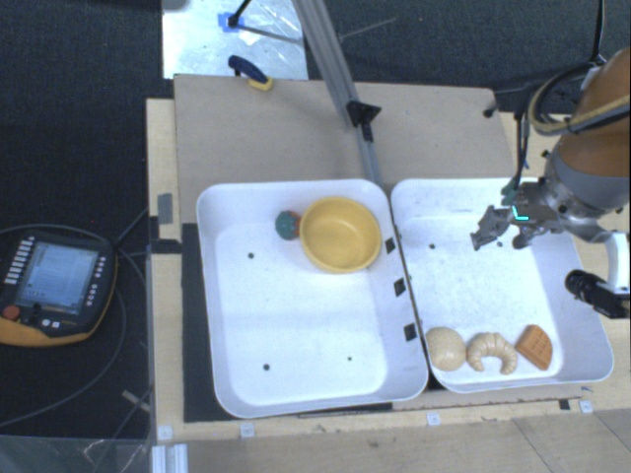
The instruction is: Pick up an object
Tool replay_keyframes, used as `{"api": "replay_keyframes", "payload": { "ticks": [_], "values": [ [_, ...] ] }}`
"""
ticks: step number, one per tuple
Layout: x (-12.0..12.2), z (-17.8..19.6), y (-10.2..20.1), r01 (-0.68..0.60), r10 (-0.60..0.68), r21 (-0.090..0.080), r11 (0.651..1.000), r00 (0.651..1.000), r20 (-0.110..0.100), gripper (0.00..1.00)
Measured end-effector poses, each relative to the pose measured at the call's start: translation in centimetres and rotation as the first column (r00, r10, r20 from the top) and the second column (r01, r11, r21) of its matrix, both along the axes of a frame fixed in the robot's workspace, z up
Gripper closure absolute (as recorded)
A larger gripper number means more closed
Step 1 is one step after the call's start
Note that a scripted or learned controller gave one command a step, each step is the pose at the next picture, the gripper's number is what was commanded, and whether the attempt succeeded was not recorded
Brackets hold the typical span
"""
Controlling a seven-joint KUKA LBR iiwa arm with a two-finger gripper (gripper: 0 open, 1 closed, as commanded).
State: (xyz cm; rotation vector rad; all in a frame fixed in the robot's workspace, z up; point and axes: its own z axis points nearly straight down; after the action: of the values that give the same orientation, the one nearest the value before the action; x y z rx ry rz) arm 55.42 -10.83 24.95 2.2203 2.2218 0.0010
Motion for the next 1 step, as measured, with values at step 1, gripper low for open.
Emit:
{"api": "replay_keyframes", "payload": {
  "ticks": [1],
  "values": [
    [0.00, 0.00, 0.00, 0.000, 0.000, 0.000, 1.000, 1.000, 0.000, 0.00]
  ]
}}
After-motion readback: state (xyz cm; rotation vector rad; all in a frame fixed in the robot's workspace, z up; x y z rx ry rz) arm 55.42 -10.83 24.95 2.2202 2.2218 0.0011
